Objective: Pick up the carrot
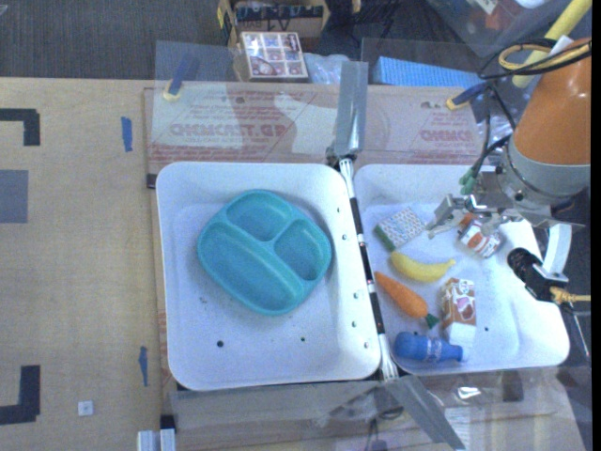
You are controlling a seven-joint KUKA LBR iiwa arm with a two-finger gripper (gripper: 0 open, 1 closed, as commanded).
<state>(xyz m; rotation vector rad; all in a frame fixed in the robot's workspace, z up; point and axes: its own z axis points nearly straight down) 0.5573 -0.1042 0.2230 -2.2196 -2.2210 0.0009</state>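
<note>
Camera view: the carrot (403, 295) is seen lying untouched, lower centre of the right bin (554, 346). The gripper (462, 212), fingers spread and empty, is poised upper right; grasping remains undone.

Light wooden bench top (75, 252) occupies the left of the frame. Grey floor (103, 17) and cardboard box (272, 12) lie along the top.
</note>
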